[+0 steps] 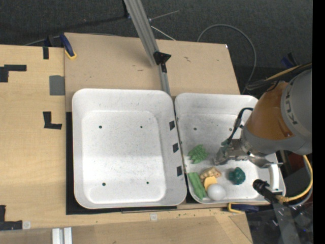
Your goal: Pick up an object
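Two bins on my feed, side by side on the bench point(203, 60). Near edge first: right bin point(203, 105) has all the clutter in its near corner. White ball point(217, 191) sits closest to the front wall, touching or nearly touching a tan lump point(210, 176) just behind it. Green stick point(197, 184) lies along the bin's left wall beside both. Dark teal lump point(236, 176) is just right of the tan one, apart from the ball. A step further back, a leafy green piece point(197, 153) lies alone on the floor, near the left wall.

Gripper point(223, 154) is down in the right bin, between the leafy piece and the teal lump, just behind the tan lump. I can't tell from this angle how far apart its fingers are, or whether anything is in them; the tip is a dark blur against the wrist. None of the objects looks lifted; all appear to rest on the bin floor.

Arm point(277, 118) comes in from the right, orange band over the bin's right side, grey link above it.

Left bin point(122, 146): just white floor with a few dark dots.

Far side: a grey metal rail point(144, 24) runs at a slant from the top of the view down to the gap between the bins. Thin cable point(223, 29) loops on the dark floor beyond the bench.
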Controlling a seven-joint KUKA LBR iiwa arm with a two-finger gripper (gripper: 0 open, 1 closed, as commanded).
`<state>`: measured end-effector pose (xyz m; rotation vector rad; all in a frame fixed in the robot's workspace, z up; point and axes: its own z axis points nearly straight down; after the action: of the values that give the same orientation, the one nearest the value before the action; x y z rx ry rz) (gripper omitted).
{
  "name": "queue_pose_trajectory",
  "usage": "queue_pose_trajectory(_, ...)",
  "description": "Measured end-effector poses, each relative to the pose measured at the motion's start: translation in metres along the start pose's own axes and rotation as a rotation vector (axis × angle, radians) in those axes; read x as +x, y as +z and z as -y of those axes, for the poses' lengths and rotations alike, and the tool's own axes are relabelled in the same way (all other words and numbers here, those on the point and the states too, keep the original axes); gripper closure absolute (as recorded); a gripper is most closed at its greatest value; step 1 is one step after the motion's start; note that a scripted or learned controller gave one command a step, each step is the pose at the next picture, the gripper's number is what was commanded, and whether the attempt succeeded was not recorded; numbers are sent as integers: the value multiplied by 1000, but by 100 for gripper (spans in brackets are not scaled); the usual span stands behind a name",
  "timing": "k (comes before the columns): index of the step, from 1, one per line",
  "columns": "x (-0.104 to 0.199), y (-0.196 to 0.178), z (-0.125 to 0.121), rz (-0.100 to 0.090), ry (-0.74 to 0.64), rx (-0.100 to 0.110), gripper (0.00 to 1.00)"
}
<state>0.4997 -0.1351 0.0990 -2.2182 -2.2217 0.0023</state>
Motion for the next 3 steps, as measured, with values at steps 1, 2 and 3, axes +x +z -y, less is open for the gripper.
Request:
queue_pose_trajectory(1, 3, -42, 1, 1, 0, -4, 100)
queue_pose_trajectory(2, 3, -89, 10, 1, 1, -5, 100)
queue_pose_trajectory(3, 3, -130, 9, 2, 0, -6, 100)
